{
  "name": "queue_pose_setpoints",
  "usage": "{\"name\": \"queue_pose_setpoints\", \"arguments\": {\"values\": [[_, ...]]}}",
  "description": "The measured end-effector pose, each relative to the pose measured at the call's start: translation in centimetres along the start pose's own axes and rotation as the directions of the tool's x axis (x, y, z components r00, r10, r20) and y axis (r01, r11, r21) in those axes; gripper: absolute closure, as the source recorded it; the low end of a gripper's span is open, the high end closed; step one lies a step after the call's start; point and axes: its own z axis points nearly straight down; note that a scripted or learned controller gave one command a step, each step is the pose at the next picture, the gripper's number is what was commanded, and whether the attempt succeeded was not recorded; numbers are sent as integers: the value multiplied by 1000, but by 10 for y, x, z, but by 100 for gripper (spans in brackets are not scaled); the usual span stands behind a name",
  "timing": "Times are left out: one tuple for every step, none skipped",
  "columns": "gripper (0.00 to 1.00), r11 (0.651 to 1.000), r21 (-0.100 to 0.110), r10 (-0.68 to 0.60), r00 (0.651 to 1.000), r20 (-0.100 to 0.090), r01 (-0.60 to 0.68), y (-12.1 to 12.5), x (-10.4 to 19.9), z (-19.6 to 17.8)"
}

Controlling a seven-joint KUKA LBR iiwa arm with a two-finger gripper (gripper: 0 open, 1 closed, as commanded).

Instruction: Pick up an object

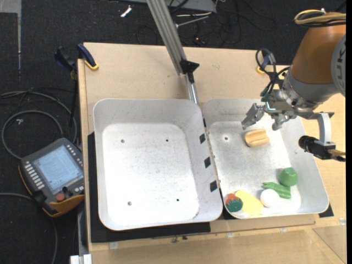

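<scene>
Well below end effector, at near rim of right bin (311,172): red-green toy (234,202), yellow piece (251,204), white ball (269,198), green toy (284,181). Directly beneath end effector (264,117), tan block (256,137), not gripped. Fingers spread apart. Left of it, left bin (104,147) on table (137,70).

Counter (143,70) carries two bins side by side: left bin (110,147) at 9 o'clock, right bin (231,158) at 3 o'clock. In the right bin, a block (256,138) lies toward 12 o'clock, directly beneath the claw (264,116). Four small items (264,196) cluster at 6 o'clock. Pendant (52,172) on the floor, 9 o'clock of counter.
</scene>
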Motion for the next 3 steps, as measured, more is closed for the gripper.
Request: {"name": "queue_pose_setpoints", "arguments": {"values": [[0,1000,-3,2,1000,1,-2,0,0,-2],[0,1000,0,3,1000,0,-3,-7,4,45],[0,1000,2,3,1000,0,-3,-9,7,109]]}}
